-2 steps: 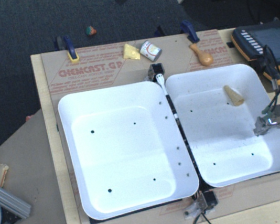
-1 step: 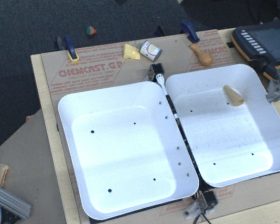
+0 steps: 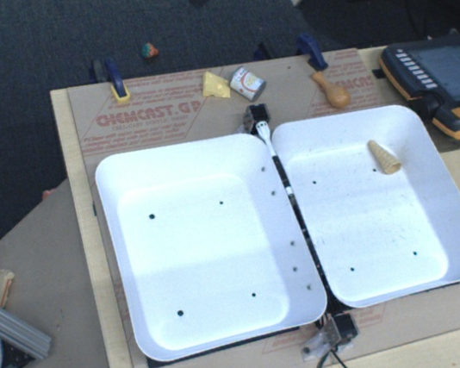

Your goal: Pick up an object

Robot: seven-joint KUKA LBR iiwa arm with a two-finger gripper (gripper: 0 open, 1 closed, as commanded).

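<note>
Tan cone (image 3: 383, 156), likely light, stiff, prone to rolling; lying near far corner of right bin (image 3: 453, 264). Best pinched across thick middle. Hand state: cannot tell.

Only readable print is on the brown board (image 3: 174, 109) under the bins: "CHEMCAST G.P" in red along its far edge, left side. More red lettering on the far right, too blocked to read.
</note>
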